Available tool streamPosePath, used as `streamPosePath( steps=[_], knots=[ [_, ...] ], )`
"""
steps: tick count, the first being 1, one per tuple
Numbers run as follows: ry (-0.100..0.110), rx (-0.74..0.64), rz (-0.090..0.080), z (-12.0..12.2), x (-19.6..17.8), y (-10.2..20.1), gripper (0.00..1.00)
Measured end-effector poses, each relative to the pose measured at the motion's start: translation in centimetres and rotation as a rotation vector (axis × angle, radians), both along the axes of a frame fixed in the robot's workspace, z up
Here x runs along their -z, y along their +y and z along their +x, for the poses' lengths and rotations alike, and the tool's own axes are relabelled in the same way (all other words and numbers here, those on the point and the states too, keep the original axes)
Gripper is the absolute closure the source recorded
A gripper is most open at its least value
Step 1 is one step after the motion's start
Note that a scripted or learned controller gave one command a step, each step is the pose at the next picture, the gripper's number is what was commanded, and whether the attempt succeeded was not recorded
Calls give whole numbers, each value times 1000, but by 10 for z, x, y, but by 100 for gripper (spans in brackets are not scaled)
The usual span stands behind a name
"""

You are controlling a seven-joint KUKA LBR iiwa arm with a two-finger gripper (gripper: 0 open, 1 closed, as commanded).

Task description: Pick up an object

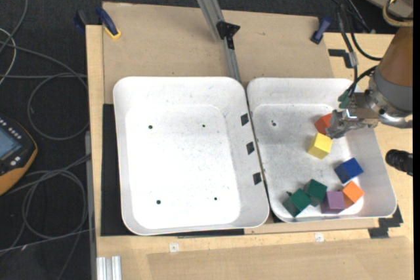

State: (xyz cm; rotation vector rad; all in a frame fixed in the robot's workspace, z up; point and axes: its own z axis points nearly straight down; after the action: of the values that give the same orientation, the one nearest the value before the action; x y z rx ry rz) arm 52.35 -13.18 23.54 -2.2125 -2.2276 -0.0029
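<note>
1. My gripper (pixel 338 124) hangs low over the right bin (pixel 282 141), toward its 2 o'clock corner. Whether it is open or closed I cannot tell from this slant; the tips blur into what lies beneath.
2. Right at my tips, on the 9 o'clock side, sits a red-orange block (pixel 323 122), touching or nearly so. I judge it my likeliest target, though nothing shows it held.
3. At 7 o'clock from me, just beside the red-orange one, lies a yellow block (pixel 319 145), tilted on the bin floor.
4. Further out at 6 o'clock, a blue block (pixel 348 169) and below it an orange block (pixel 353 191) lie near the bin's right wall.
5. Along the near edge, at 7 o'clock, huddle a purple block (pixel 335 200) and two dark green blocks (pixel 307 196), touching one another; probably they slid there because the floor curves up to the rim.
6. The left bin (pixel 131 101), well away at 9 o'clock, shows its speckled white floor with four dark dots.
7. My wrist comes in from 3 o'clock, which suits a reach into this corner.
</note>
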Motion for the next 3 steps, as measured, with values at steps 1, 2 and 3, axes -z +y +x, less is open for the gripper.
streamPosePath(
  steps=[1,2,3],
  knots=[
    [-2,1,-1,21,2,41,100],
    [-1,0,-1,37,11,90,100],
    [-1,-1,0,58,18,143,100]
  ],
)
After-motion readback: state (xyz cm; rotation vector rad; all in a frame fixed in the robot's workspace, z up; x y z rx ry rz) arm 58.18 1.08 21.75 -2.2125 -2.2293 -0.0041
